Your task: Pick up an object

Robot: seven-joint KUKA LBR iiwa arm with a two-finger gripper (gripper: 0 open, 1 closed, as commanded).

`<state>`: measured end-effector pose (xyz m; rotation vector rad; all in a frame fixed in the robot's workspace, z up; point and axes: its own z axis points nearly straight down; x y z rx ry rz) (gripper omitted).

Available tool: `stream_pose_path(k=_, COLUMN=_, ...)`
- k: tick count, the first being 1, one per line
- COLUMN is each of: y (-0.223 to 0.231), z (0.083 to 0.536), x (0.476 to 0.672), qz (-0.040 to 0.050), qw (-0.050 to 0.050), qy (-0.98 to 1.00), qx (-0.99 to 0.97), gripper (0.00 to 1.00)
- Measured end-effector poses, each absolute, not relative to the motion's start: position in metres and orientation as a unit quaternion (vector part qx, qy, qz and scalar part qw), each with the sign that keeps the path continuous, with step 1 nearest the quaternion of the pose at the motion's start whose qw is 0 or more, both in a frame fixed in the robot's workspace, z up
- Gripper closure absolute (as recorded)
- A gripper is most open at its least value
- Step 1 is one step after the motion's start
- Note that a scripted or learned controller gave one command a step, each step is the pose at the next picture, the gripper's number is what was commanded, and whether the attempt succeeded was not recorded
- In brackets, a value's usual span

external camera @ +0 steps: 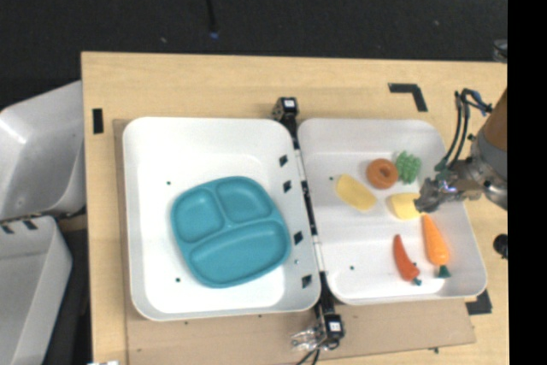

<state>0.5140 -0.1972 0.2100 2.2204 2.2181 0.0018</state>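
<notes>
claw low in the right bin, against a yellow piece, grip unclear

The desk is showing a pale, matt wood-like face. Both white bins are looking like smooth plastic with a soft sheen. The blue divided tray is appearing as matt, smooth plastic. The toy carrot, red pepper and yellow piece are looking like smooth plastic.
</notes>
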Motion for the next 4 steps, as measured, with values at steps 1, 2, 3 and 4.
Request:
stream_pose_path(k=1, y=-0.138, z=0.215, x=0.518, qz=0.0013, qw=0.000, qy=0.710, qx=0.704, gripper=1.00)
stream_pose_path(k=2, y=-0.088, z=0.211, x=0.533, qz=0.0010, qw=0.000, qy=0.710, qx=0.704, gripper=1.00)
stream_pose_path(k=3, y=-0.045, z=0.214, x=0.545, qz=0.0009, qw=0.000, qy=0.709, qx=0.705, gripper=1.00)
stream_pose_path(k=4, y=0.001, z=0.214, x=0.554, qz=0.0008, qw=0.000, qy=0.710, qx=0.705, gripper=1.00)
